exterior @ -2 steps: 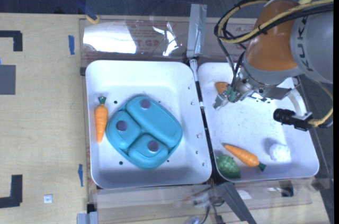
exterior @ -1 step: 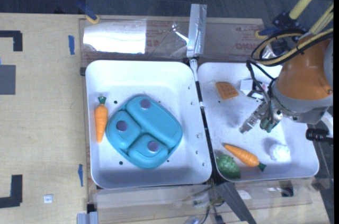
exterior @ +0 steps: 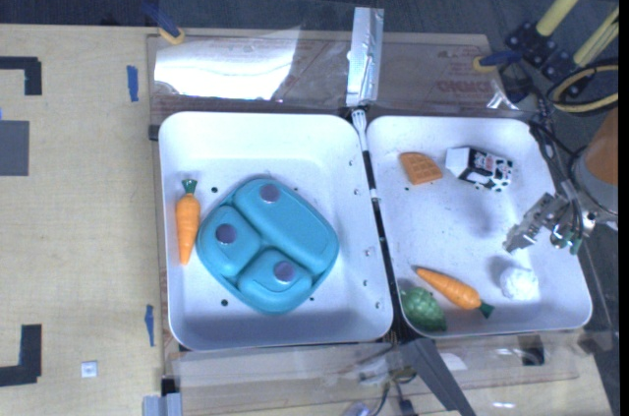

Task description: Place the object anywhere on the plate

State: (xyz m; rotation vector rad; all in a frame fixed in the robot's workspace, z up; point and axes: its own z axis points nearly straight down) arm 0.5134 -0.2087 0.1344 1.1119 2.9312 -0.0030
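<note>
A blue three-compartment plate (exterior: 267,244) lies in the left bin (exterior: 206,144), with a small purple piece in two of its compartments. An orange toy carrot (exterior: 187,219) lies just left of the plate. In the right bin (exterior: 462,318) sit a second carrot (exterior: 448,287), a green leafy toy (exterior: 423,307), an orange waffle piece (exterior: 423,168), a black-and-white cow toy (exterior: 482,167) and a white ball (exterior: 519,283). My gripper (exterior: 529,232) hangs over the right side of the right bin, above the white ball.
A metal divider strip (exterior: 366,55) and a clear sheet (exterior: 246,60) stand behind the bins. Yellow poles and cables (exterior: 565,60) crowd the upper right. Wooden bench (exterior: 69,208) spreads to the left.
</note>
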